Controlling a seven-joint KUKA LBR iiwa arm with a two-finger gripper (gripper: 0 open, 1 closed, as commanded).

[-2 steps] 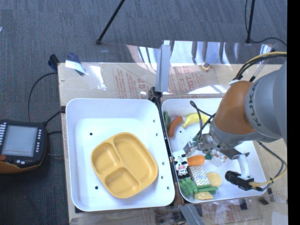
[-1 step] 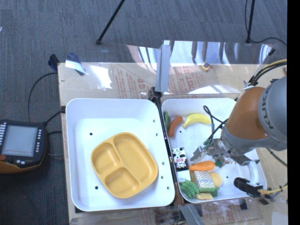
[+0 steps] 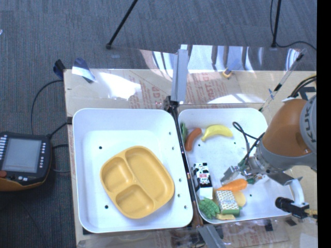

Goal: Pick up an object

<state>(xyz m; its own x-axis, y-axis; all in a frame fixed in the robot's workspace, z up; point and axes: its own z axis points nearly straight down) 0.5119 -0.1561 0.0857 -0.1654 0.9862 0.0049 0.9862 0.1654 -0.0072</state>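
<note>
Here, gripper (image 3: pixel 243 175) low over carrot (image 3: pixel 237 185) in right bin (image 3: pixel 258 119); finger state unclear; "KU" legible on arm (image 3: pixel 289 133).

Bright, even daylight with glare on the clear panel (image 3: pixel 227 61) behind the bins; focus slightly soft throughout.

Grey carpet floor (image 3: pixel 62 19), tripod legs (image 3: pixel 125 18)
</note>
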